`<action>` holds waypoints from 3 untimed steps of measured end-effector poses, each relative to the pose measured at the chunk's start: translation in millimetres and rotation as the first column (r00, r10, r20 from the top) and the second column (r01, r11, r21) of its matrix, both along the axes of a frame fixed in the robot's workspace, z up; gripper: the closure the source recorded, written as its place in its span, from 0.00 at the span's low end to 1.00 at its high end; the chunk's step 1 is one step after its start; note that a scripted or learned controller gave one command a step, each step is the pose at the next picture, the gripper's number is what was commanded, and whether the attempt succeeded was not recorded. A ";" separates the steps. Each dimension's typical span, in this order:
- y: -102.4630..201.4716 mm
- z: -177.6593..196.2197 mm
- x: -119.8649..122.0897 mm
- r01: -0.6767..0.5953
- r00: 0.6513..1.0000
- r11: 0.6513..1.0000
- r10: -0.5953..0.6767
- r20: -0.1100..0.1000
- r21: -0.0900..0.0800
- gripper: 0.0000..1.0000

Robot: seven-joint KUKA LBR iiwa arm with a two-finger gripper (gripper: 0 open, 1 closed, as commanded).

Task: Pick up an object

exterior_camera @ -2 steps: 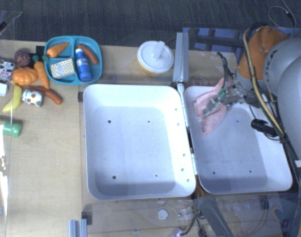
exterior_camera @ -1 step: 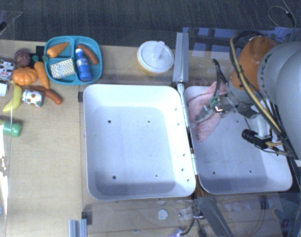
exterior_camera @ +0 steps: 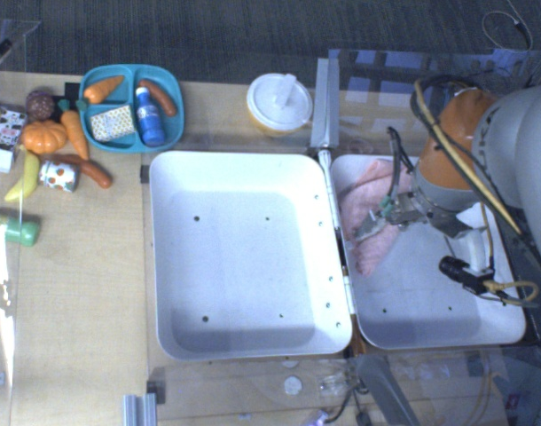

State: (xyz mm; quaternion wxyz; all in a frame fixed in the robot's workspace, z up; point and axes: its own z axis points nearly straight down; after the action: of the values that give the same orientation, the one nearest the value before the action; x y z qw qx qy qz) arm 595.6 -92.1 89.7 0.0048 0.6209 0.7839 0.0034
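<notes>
Camera view | right bin [exterior_camera: 448, 322]: pink cloth [exterior_camera: 366, 204] | claw [exterior_camera: 374, 224]: parted over cloth, nothing held

Even, fairly bright light falls from overhead, cool and slightly bluish. The left bin [exterior_camera: 239, 256], well to the left of the gripper [exterior_camera: 370, 227], is washed pale, with a soft grey shadow along its near wall. A softer shadow lies in the right bin [exterior_camera: 439, 322] below the gripper, under the arm [exterior_camera: 505, 149]. Far left of the gripper, glare streaks a clear sheet [exterior_camera: 0, 264] at the bench edge. The whole frame is mildly soft and grainy; fine detail at the gripper is blurred.
</notes>
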 end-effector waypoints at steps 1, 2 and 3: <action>2.1 -0.9 32.1 0.033 0.999 0.999 -0.033 -0.001 0.000 0.00; -12.9 -2.3 72.8 0.000 1.000 1.000 0.000 -0.019 0.004 0.00; 3.1 -1.4 57.5 -0.027 1.000 1.000 0.027 -0.004 -0.001 0.00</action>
State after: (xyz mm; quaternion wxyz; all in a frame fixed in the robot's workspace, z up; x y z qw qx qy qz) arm 653.1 -89.0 88.3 0.0036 0.6104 0.7921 0.0019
